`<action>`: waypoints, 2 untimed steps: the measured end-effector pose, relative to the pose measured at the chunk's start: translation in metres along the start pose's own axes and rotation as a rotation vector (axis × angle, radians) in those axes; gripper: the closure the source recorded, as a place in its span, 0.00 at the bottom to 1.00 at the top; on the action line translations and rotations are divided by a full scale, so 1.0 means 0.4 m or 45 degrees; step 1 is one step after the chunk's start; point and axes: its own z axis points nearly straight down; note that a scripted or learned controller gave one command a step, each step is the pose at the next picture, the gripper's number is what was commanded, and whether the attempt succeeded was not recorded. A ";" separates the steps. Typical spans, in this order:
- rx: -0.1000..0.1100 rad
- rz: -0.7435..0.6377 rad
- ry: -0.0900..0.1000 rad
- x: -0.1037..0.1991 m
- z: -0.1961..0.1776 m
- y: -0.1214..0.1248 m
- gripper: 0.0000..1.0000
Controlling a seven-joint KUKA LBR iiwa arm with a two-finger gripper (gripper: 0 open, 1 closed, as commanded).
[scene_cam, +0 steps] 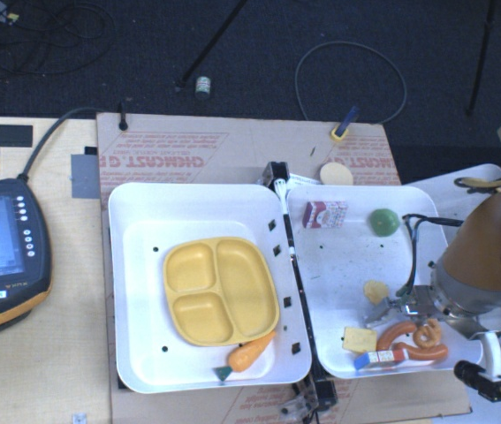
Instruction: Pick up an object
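My gripper (390,310) is low in the right bin (347,263), reaching in from the right under the grey arm with its orange band (487,241). It sits just above a curved red sausage (398,335) and a brown pretzel (428,332). A pale yellow round piece (375,290) lies just to the gripper's upper left. A yellow cheese block (359,339) lies to its lower left. A small blue, white and red item (376,359) rests by the bin's front wall. I see nothing lifted.
A green ball (384,222) and a small white and purple box (325,214) lie at the back of the right bin. The left bin (135,237) holds a yellow divided plate (219,290) and a carrot (250,354). A handheld pendant (3,246) lies far left.
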 end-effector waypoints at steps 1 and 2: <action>-0.005 -0.013 0.000 0.131 0.003 0.231 0.00; -0.006 0.000 -0.007 -0.054 -0.184 0.252 0.00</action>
